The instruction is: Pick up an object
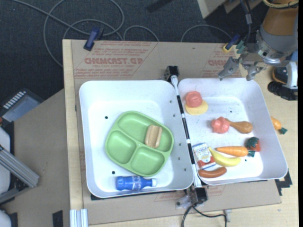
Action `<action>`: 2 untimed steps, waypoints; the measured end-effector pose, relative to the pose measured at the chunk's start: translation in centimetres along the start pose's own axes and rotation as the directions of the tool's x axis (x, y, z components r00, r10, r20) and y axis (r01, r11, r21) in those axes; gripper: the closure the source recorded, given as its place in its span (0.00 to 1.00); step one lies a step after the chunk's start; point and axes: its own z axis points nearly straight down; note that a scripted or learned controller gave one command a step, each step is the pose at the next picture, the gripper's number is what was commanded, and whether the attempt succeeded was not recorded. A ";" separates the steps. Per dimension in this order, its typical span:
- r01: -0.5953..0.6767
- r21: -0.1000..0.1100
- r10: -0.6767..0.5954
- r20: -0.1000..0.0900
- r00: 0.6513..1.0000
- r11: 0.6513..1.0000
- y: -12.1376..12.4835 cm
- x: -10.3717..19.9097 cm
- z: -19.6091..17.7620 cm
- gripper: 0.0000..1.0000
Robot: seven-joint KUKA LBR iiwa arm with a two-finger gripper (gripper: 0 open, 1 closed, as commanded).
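the gripper (239, 70), jaws spread and holding nothing, hangs above the far rim of the right bin (265, 103), with the nearest object, the pink-and-yellow toy (194, 102), lying below-left of it in that bin.

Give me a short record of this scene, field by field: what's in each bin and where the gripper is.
left bin: green divided plate with bread roll; blue bottle lying in front
right bin: pink cupcake, drumstick, carrot, banana, sausage, small carton
gripper: above right bin's far edge, fingers spread, holding nothing
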 end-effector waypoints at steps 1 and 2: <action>-0.001 0.004 0.001 -0.001 1.000 1.000 -6.0 2.1 10.4 0.00; -0.001 0.002 0.001 -0.001 1.000 1.000 -9.9 4.5 14.7 0.00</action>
